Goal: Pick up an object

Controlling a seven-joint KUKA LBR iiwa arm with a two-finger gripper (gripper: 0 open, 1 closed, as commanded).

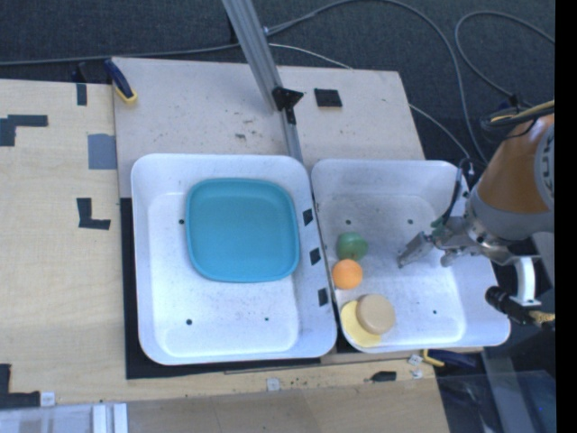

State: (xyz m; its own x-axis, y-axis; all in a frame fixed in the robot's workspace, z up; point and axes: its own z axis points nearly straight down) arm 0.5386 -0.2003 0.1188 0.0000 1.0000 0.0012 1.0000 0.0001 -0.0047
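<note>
Nearest to us, a round tan wooden disc [375,313] is sitting on a flat yellow piece [353,330] in the front corner of the right white bin [379,174]. Just behind it, a small orange ball [347,273] is resting by the bin's left wall, and a small green ball [352,245] is lying just behind that one, close to it. Any of these could be the thing to pick.

The grey arm with the orange band [517,180] is reaching in from the right. Its pincer [422,249] is hanging low over the middle of the right bin, near the balls but apart from them. Its fingers look spread open, and nothing is sitting between them.

So the picking is not done yet. The pincer probably needs to slide over to one thing, close on it and lift.

A big square blue plastic plate [242,229] is lying in the left white bin [153,269] on the counter [54,269].
</note>
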